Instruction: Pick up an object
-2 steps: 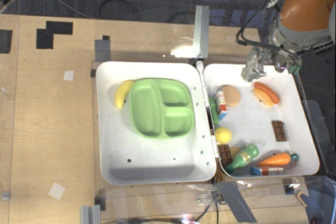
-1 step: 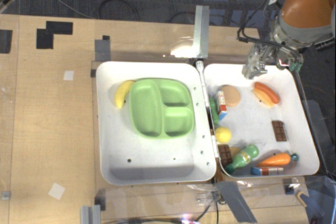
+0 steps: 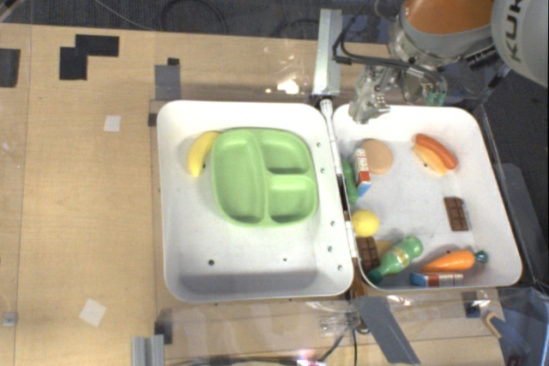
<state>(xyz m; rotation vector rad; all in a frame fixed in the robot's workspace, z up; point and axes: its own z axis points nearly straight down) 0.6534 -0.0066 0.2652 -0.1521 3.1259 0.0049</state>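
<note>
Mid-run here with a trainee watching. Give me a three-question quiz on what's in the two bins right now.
1. True or false: the banana lies in the same bin as the green divided tray.
2. Which object sits nearest the right bin's far right corner? A) hot dog B) carrot C) lemon
3. Fill in: the gripper hovers over the ___ bin.

Key: 1 true; 2 A; 3 right.

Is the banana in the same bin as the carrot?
No. The banana lies in the left bin beside the green tray; the carrot is in the right bin.
</note>
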